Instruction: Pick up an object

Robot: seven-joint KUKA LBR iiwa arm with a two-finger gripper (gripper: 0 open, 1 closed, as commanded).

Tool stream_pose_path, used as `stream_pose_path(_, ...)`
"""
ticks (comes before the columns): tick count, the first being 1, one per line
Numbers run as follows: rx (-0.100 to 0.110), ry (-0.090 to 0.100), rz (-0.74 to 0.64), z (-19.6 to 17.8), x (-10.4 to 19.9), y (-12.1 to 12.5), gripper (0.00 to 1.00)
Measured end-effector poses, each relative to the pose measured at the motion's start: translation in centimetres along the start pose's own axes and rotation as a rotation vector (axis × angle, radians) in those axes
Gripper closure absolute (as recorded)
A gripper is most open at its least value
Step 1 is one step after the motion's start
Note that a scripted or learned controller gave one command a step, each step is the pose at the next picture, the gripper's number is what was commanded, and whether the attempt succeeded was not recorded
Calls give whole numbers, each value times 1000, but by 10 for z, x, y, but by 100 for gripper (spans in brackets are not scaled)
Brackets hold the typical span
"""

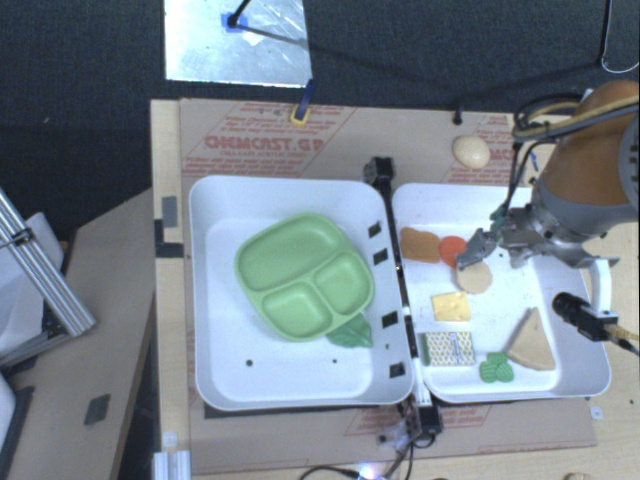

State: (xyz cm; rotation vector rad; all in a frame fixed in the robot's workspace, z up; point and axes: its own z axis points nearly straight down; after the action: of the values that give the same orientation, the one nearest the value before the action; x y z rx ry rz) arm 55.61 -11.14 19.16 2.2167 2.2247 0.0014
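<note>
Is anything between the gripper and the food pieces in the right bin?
Nothing visible. The gripper hangs directly over the round tan piece and beside the red piece; the yellow square lies apart, nearer the camera.

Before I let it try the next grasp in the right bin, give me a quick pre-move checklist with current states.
1. Gripper positioned over the right white bin: ok.
2. Something between its fingers: cannot tell.
3. Nearest targets, red round piece and tan round disc, in reach beside gripper: ok.
4. Those two and the orange-brown oval piece are crowded: not ok for a clean single grasp.
5. Yellow square slice and beige wedge lie apart: ok.
6. Green divided plate stays in the left white bin: ok.
</note>
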Motion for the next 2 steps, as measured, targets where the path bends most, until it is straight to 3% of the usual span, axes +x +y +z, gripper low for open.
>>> stream_pose_path(2, 0, 2, 3, 108, -7, 0, 0)
